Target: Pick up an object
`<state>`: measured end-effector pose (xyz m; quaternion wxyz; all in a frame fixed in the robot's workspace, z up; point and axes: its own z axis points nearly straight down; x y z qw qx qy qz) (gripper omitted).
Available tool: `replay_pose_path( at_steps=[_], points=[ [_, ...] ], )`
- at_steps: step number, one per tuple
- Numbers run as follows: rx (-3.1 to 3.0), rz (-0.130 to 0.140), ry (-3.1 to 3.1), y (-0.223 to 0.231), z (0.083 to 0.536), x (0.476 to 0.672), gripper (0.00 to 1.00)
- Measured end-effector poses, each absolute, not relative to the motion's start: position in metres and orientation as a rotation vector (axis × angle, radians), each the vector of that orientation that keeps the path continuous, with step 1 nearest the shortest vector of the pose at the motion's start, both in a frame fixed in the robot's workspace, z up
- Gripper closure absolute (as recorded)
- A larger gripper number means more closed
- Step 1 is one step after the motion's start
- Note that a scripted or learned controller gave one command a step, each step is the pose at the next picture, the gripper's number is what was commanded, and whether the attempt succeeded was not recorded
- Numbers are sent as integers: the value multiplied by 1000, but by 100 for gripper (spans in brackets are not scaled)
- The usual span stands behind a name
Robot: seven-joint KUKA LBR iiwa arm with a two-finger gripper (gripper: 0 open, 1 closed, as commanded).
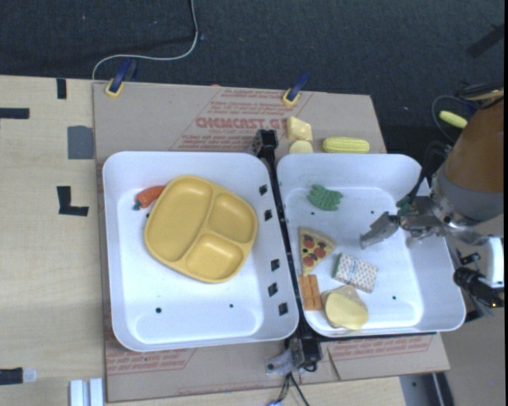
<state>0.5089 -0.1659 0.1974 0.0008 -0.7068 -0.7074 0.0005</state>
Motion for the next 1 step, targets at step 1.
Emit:
replay_pose_path(
  at_steps=[1],
  points=[
    [-2211,-2,-2230,-108,177,563,0]
  ],
)
